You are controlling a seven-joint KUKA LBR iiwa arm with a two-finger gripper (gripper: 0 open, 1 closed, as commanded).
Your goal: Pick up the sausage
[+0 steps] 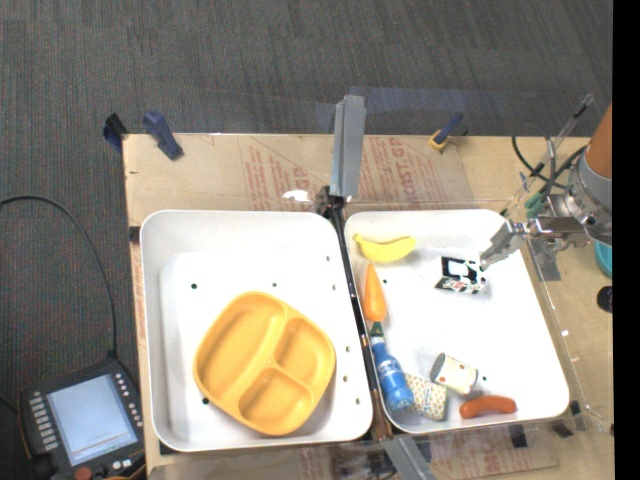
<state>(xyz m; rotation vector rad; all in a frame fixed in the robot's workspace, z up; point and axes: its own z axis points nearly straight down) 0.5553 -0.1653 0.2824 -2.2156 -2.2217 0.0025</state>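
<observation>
Down in the right bin's (pixel 545 313) near right corner lies the sausage (pixel 488 406), just beside a small white cup (pixel 454 373) and a blue bottle (pixel 391 376). Well apart, over the bin's far right side, hangs the tool (pixel 497 248); whether its fingers are spread or pressed together cannot be told.

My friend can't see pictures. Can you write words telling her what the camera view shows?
A red sausage lies in the front right corner of the right white bin, far from the robot gripper hovering near a small black-and-white toy. A banana, carrot and blue bottle share that bin; the left bin holds a yellow divided plate.
</observation>
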